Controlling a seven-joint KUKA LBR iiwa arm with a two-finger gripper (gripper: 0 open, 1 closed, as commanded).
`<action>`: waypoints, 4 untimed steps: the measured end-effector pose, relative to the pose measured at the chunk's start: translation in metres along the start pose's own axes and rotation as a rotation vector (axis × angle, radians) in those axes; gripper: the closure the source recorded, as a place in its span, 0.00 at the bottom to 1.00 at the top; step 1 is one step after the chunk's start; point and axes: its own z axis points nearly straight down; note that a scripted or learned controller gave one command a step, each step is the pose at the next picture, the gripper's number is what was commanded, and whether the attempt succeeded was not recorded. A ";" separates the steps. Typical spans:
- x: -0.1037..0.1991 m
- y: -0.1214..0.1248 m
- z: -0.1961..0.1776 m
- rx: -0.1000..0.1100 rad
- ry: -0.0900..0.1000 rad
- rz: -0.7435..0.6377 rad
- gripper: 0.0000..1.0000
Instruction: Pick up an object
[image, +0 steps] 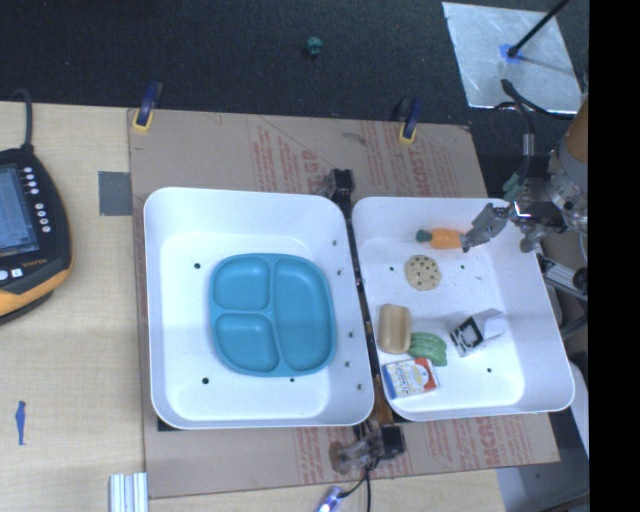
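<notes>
Six small objects lie in the right bin (520, 390), a shallow, glossy white tray with rounded corners. Taking the round, speckled cookie (423, 271) as landmark: an orange, tapered carrot-shaped piece (443, 238) with a green end lies just above it; a tan, oblong bread-like block (395, 327) lies below and slightly left; a green, lumpy piece (429, 346) sits beside that block; a flat printed packet (409, 378) in red, white and blue lies lowest; a small grey-and-black boxy item (473, 332) lies below and to the right. The hand (478, 232), dark metal, hangs to the cookie's upper right, its tip just beside the carrot piece; whether it is released or clenched cannot be told. Left of the cookie, the left bin (180, 230) carries a smooth blue plate (271, 314) with three compartments. Both bins rest on brown cardboard (250, 150) over the pale wooden table (60, 380).
</notes>
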 end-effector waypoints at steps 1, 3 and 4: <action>0.000 0.043 0.110 0.003 -0.001 -0.003 0.00; 0.011 0.084 0.177 0.004 0.000 -0.002 0.00; 0.018 0.084 0.177 0.005 0.000 -0.002 0.00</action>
